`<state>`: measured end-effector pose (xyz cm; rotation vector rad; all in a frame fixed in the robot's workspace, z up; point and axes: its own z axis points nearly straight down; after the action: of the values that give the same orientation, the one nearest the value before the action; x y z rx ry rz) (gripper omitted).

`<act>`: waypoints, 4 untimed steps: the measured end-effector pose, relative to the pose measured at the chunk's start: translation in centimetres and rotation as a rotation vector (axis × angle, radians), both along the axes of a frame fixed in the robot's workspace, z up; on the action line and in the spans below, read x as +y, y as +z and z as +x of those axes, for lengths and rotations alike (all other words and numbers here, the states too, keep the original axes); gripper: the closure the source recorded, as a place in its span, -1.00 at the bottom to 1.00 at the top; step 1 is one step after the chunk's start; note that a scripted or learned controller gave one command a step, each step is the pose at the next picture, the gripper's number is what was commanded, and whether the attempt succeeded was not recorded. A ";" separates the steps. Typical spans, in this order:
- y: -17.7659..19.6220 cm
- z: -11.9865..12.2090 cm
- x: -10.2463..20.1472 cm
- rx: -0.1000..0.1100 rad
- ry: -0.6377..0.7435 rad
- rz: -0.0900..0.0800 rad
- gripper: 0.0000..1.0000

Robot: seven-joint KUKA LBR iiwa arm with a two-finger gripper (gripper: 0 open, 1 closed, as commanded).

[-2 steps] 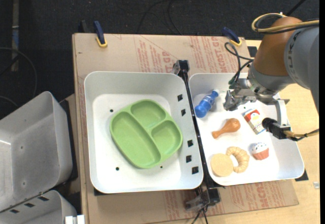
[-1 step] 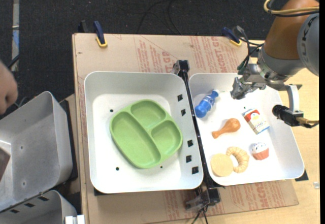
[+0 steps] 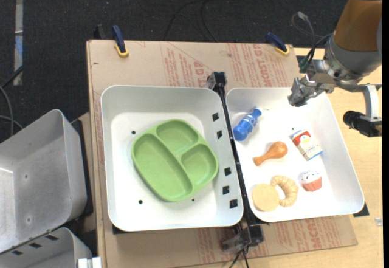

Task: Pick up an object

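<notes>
Closest to the lens, the arm's orange band [image 3: 362, 14] is seen at the upper right, with the grey wrist bent down below it. The gripper [image 3: 301, 93] is carried over the far edge of the right bin [image 3: 340, 139], just inside its rim; whether it is open or closed cannot be made out from this angle.

Out from the gripper, six small objects are spread across the right bin. A blue bottle [image 3: 245, 125] with a pale cap is laid on its side near the divider, the nearest piece on the gripper's left. A red-and-white carton [image 3: 306, 144] is found below the gripper, tilted. Between those two and a little nearer the viewer, a tan toy drumstick [image 3: 271, 152] is laid flat, apart from both. A small cupcake [image 3: 311, 180] with a red base and white top is set near the bin's right wall. A ridged, ring-shaped pastry [image 3: 286, 190] is pressed against a flat tan disc [image 3: 264, 197] at the near edge.

Over in the left bin [image 3: 115, 139], a green divided plate [image 3: 175, 159] is laid flat, at an angle. Both bins are borne on a cardboard sheet [image 3: 170, 60].
</notes>
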<state>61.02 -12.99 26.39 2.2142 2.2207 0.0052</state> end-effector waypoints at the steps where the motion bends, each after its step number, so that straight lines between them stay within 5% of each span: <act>1: 2.9 0.1 0.0 0.002 0.001 0.000 1.00; 4: -0.7 -4.1 14.9 0.008 0.005 0.003 1.00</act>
<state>56.97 1.91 25.66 2.2146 2.2316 -0.0007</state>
